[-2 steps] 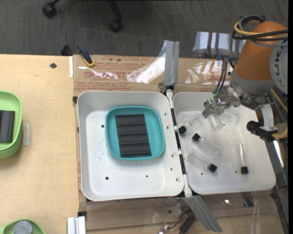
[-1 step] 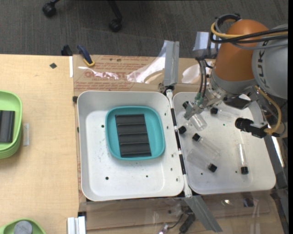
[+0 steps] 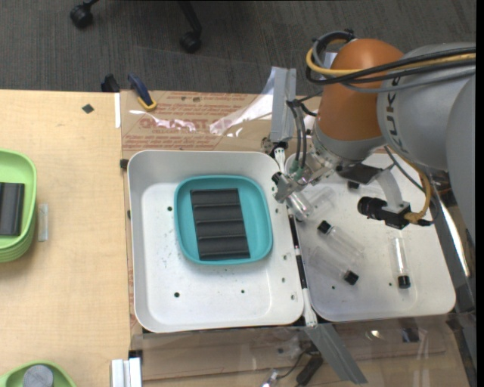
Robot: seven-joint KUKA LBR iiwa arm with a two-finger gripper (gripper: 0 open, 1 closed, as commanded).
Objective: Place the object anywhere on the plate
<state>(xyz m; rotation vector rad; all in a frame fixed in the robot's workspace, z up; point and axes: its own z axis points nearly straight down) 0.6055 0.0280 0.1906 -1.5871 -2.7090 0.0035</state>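
Two white bins (image 3: 151, 302): pincer (image 3: 291, 181), grip state unclear, hovers near clear tubes (image 3: 340, 246), beside the teal plate (image 3: 223, 219).

Dark grey carpet (image 3: 227, 38) along the top, with chair castors (image 3: 83, 13) and (image 3: 190, 41) standing on it. Below that, a pale wooden bench (image 3: 64, 302) at left, bearing a green tray (image 3: 21, 172) at its left edge, a brown printed sheet (image 3: 197, 125) under clear plastic film (image 3: 242, 115) near the top, and a blue-and-yellow tool (image 3: 142, 91) at the bench's far edge. Even, soft light overhead, without hard shadows.
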